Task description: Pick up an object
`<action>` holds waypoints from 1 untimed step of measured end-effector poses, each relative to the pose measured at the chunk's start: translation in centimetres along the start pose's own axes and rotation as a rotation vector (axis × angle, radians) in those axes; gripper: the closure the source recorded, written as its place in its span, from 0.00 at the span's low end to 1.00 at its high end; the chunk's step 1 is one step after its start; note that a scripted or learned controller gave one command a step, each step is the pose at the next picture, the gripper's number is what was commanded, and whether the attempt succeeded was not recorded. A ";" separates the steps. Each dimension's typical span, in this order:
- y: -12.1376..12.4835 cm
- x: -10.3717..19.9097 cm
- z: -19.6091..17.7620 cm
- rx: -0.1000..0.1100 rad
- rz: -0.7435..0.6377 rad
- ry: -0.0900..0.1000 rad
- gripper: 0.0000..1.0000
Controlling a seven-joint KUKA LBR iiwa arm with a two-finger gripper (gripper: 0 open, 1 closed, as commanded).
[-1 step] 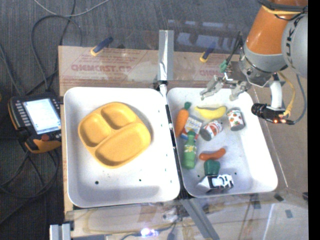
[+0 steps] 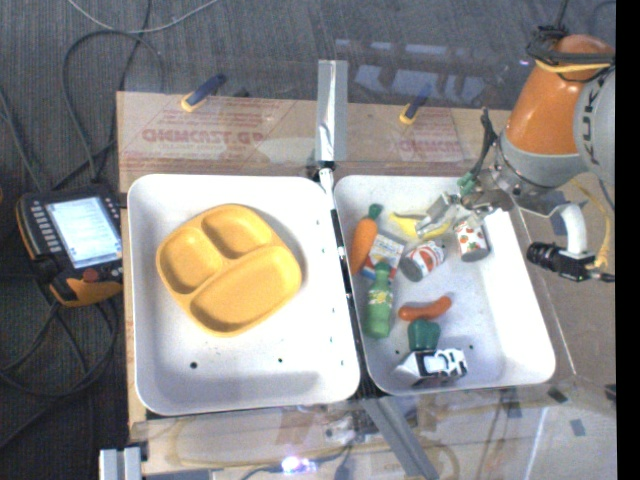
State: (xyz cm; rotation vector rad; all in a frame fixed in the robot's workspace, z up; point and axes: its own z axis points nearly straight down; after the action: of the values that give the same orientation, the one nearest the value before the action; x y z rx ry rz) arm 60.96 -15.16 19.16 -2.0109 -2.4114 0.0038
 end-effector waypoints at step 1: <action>0.4 -6.0 5.9 -0.021 -0.095 -0.009 0.00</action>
State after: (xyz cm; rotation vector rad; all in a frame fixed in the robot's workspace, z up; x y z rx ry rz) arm 62.45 -20.94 13.30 -1.9064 -2.5198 -0.0125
